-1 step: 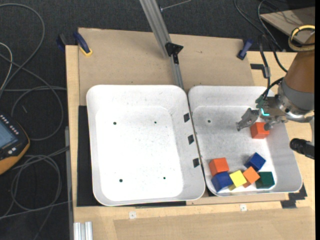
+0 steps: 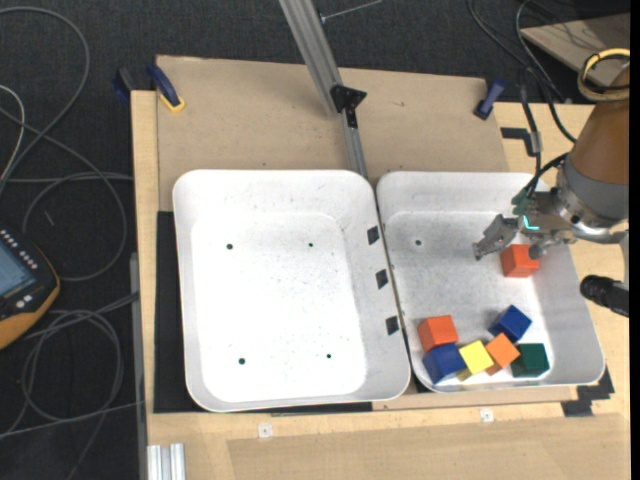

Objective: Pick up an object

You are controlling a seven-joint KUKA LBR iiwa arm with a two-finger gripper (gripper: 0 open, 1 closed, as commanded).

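Observation:
My gripper (image 2: 507,246) hangs over the upper right part of the right bin (image 2: 440,203), reaching in from the right. Its fingers look spread, with one grey finger (image 2: 489,240) angled out to the left. A red-orange block (image 2: 520,261) lies on the bin floor just under and right of that finger, close to the gripper; I cannot see it clamped. Near the bin's front edge sit an orange block (image 2: 437,330), a blue block (image 2: 445,362), a yellow block (image 2: 476,356), a second orange block (image 2: 503,350), another blue block (image 2: 513,322) and a green block (image 2: 533,359).
The left bin (image 2: 270,288) lies beside the right one, split from it by a raised divider with black clips (image 2: 381,278). A slanted metal pole (image 2: 320,58) rises behind the bins. Cables lie on the dark floor to the left.

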